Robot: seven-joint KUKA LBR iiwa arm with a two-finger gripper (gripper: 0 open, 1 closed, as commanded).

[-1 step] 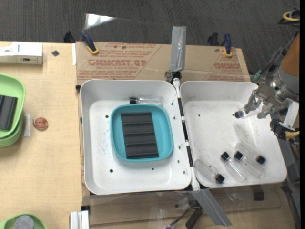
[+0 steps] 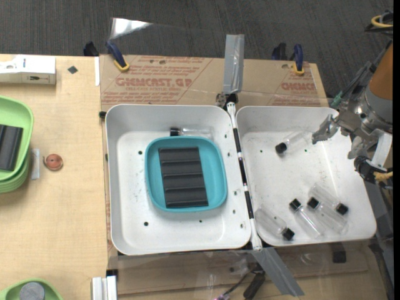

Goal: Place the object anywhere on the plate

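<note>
While claw [image 2: 326, 130] hovers at right bin [image 2: 350, 230] far edge, finger state unclear, nothing visibly held. Clear vials [image 2: 325, 212] lie in right bin; teal plate [image 2: 215, 167] waits in left bin [image 2: 125, 167]. Pick and placement both left.

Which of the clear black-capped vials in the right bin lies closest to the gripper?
The lone vial in the bin's upper part, just left of the gripper. The other vials cluster along the bin's lower edge.

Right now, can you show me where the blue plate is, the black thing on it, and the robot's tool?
Blue plate [image 2: 152, 167]: camera view, on its left rim.
Black thing [image 2: 182, 177]: camera view, its ridged middle.
Tool [image 2: 325, 130]: camera view, at its tip.
</note>
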